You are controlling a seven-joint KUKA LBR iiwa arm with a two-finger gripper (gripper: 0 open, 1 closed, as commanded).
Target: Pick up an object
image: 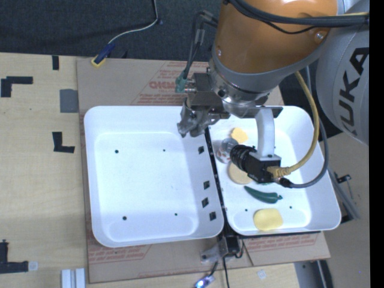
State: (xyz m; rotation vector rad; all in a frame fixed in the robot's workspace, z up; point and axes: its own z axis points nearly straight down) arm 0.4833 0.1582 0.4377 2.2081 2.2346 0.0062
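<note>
My gripper (192,123) hangs over the far end of the divider between the two bins, under the big orange wrist band (273,23). Whether anything is in it is hidden from this angle. In the right bin (300,125) lie a small yellow piece (239,135), a shiny clear-and-dark object (226,150), a pale yellow disc (237,175), a dark green pod-shaped item (262,193) and a yellow lump (267,219) near the front wall. The arm covers part of that bin's far side.
The left bin (144,185) sits beside the right one on a cardboard sheet (129,83). A black unit on a white bracket (257,164) with a yellow cable hangs over the right bin's middle. A blue-tipped cable (105,53) lies at the back left.
</note>
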